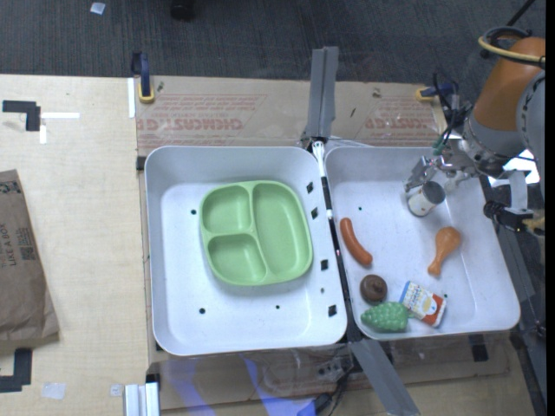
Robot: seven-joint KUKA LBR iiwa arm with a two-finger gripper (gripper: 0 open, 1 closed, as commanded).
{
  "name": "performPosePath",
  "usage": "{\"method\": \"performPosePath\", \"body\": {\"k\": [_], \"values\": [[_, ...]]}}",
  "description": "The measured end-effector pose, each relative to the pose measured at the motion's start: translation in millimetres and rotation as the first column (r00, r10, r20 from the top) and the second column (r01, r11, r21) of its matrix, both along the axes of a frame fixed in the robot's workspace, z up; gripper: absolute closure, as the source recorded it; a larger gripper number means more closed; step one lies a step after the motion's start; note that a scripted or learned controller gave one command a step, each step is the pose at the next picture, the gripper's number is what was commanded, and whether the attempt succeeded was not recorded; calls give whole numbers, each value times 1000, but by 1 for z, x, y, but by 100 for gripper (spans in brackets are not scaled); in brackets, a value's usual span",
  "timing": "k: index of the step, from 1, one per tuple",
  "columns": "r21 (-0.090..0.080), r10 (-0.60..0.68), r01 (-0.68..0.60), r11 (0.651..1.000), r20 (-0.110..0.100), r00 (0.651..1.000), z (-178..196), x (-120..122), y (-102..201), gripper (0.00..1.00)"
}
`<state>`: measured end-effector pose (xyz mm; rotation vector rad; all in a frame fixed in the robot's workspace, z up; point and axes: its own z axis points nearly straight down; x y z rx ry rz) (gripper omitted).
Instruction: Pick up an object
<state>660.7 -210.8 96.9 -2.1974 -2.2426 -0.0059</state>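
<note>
Arm entered from the right, orange band above the wrist at upper right, wrist angled down and leftward. Gripper [425,191] hung low at the near end of the wrist, pointing down-left. Finger state could not be read from this slant.

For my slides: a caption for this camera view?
Claw over the right bin of toy food; green divided plate in the left bin.

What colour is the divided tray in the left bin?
Light green tray, seen in the camera view.
</note>
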Motion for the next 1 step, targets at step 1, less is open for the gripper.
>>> {"method": "performPosePath", "body": {"k": [1], "values": [[8, -61, 61, 998, -4, 998, -5, -85, -2, 0]]}}
